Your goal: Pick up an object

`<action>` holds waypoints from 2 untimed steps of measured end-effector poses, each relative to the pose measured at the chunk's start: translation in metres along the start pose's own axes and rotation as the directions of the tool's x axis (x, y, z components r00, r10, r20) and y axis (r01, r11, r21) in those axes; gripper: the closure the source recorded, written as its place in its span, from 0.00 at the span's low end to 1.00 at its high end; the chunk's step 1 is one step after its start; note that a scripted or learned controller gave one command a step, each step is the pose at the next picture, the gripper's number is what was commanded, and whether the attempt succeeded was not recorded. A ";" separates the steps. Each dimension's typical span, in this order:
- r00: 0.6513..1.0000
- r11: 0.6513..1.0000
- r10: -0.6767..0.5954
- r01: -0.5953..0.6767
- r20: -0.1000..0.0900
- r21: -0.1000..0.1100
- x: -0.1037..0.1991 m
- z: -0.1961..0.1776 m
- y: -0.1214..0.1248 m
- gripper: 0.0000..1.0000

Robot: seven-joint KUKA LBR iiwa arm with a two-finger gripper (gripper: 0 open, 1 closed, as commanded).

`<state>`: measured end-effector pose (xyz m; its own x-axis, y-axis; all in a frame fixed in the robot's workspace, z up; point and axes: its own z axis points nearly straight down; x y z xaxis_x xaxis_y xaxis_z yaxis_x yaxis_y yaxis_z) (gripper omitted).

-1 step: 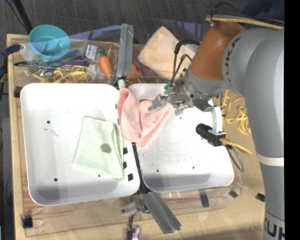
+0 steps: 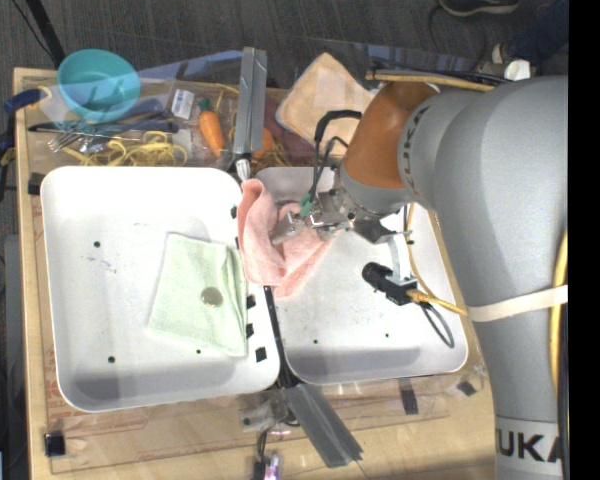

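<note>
A pink cloth [image 2: 263, 236] lies draped over the wall between the two bins, most of it in the right bin [image 2: 360, 353]. My gripper [image 2: 302, 218] is low over the right part of this cloth, at the right bin's upper left, and seems to touch it. A pale green cloth [image 2: 190, 288] lies flat in the left bin [image 2: 100, 268], with a small round greyish thing [image 2: 211, 296] on top of it.
Behind the bins, on the bench, are a teal bowl [image 2: 98, 82], an orange carrot-like thing [image 2: 211, 130], yellow bands [image 2: 140, 151] and a tan pad [image 2: 320, 98]. The grey arm covers the right bin's right side.
</note>
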<state>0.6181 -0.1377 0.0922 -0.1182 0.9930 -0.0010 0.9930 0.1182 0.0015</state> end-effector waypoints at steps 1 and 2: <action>1.000 1.000 -0.004 0.004 -0.001 0.004 0.000 -0.010 0.000 1.00; 0.954 0.954 -0.300 0.300 0.000 0.001 0.074 -0.101 0.047 1.00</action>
<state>0.6560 -0.0582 0.1932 -0.4111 0.9116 -0.0014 0.9116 0.4111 0.0001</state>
